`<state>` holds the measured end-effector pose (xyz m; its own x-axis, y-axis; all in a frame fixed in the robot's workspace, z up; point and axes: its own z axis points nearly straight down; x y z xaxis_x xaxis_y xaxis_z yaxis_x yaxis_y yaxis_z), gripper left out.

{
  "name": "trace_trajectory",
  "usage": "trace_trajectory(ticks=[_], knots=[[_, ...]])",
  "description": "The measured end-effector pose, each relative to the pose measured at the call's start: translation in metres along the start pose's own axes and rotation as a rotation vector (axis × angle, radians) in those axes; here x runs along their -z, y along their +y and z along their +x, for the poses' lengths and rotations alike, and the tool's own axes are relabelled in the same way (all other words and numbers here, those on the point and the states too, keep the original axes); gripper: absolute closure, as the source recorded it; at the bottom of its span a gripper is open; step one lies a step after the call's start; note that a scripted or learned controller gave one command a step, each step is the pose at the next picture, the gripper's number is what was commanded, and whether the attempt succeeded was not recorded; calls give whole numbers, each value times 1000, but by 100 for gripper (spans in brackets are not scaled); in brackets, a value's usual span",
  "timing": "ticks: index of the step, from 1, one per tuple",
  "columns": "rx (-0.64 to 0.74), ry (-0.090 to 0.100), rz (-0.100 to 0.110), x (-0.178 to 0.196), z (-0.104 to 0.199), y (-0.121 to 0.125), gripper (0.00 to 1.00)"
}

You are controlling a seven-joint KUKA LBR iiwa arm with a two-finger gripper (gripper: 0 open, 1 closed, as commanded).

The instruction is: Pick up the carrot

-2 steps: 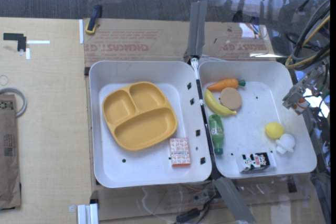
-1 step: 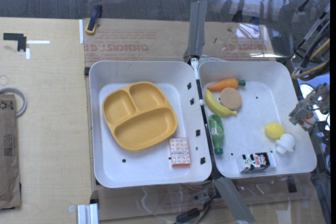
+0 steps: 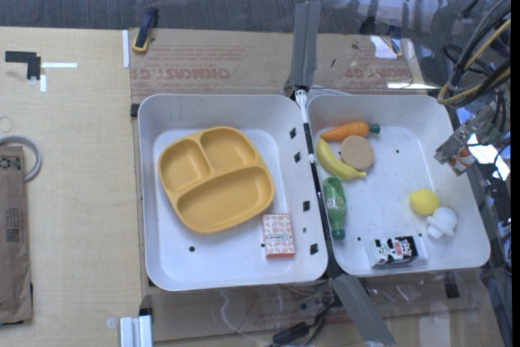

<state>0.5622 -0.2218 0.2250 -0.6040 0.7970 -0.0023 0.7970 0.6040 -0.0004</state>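
So the carrot point(image 3: 348, 130) is lying on its side at the far end of the right bin point(image 3: 455, 199), up near the divider, with its green stub pointing right. The risky bit: a banana point(image 3: 337, 162) curves just below it and a round tan disc point(image 3: 357, 152) sits right under it too, touching or nearly touching, so a sloppy descent could easily catch the disc or shove the banana instead. The carrot is also close to the bin's far wall, so there isn't much room on that side. Only the gripper point(image 3: 457, 150) end of the arm pokes in at the right edge, beyond the bin's rim, and it's honestly impossible to tell how it's set. The rest of that bin has a green bottle point(image 3: 334, 206), a lemon point(image 3: 423, 201), a white figure point(image 3: 441, 223) and a small carton point(image 3: 397, 249). The left bin point(image 3: 154, 175) has a yellow divided plate point(image 3: 214, 177) and a little box point(image 3: 279, 235). The bench is pale wood with cardboard under the bins.
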Motion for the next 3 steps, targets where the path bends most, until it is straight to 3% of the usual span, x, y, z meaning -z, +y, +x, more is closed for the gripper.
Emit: trace_trajectory(ticks=[1,2,3], knots=[[-200,2,1,10,31,-42,100],[-200,1,1,10,31,-42,0],[-196,2,1,-30,35,8,0]])
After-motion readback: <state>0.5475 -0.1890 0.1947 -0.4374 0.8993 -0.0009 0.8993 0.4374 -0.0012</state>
